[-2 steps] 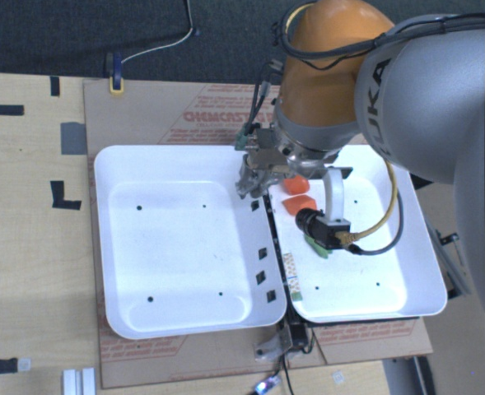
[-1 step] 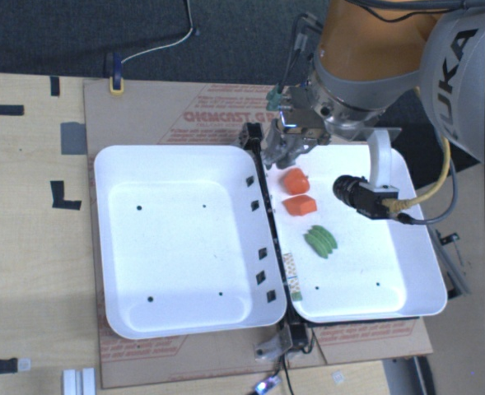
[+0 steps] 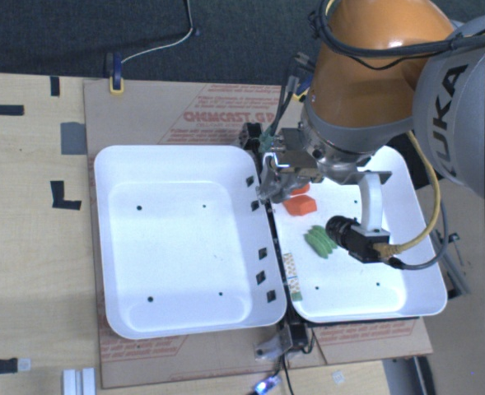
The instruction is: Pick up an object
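- The arm is reaching in over the right bin, its wrist hanging above that bin's upper left part, close to the divide between the two bins.
- The gripper is sitting low at the right bin's left rim; whether it is open or closed I cannot tell, since the wrist housing is covering much of it.
- An orange block is lying in the right bin just beside the gripper, toward the bin's middle. I cannot tell whether the two are touching, and nothing is showing as held.
- A green piece is lying further from the gripper than the orange block, nearer the right bin's centre, right beside a black fitting on the arm's hose.
- The left bin is sitting just beside the right bin, on the side away from the arm.
- Judging by looks, the orange block is seeming small, light and stiff, likely plastic or foam, so it should be lifting easily but could be skidding on the smooth bin floor.
- Its flat opposite sides are looking like the best place to pinch, from straight above.
- The green piece is appearing ribbed and perhaps softer; taking it across its narrow width would be suiting it, though the hose fitting is crowding that spot.
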Robot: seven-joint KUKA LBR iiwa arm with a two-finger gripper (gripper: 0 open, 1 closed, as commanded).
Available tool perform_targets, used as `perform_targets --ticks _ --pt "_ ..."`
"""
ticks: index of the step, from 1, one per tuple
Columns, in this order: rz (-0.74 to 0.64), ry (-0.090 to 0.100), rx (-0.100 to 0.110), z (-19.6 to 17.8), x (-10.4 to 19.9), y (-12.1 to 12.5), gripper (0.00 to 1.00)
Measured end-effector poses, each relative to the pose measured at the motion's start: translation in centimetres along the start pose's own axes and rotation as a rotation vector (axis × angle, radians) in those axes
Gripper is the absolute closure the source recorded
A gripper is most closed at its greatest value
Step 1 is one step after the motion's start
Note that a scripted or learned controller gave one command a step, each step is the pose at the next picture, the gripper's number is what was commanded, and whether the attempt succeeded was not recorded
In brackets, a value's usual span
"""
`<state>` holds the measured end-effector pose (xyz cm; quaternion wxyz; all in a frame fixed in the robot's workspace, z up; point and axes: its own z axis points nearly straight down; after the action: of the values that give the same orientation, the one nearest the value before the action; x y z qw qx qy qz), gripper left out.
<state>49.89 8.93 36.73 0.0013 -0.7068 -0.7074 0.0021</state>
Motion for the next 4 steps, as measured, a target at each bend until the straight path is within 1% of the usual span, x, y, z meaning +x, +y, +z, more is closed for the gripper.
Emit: perform_targets --ticks 1,2,3,4 --pt "-0.002 0.002 -0.006 -2.9 2.0 0.7 1.00" --pt "0.004 -0.001 -0.001 -0.6 -1.5 1.3 1.00" --pt "-0.005 0.002 -0.004 -2.4 3.1 -1.6 1.00" --pt "-0.002 0.004 -0.016 -13.3 3.9 -0.5 1.00"
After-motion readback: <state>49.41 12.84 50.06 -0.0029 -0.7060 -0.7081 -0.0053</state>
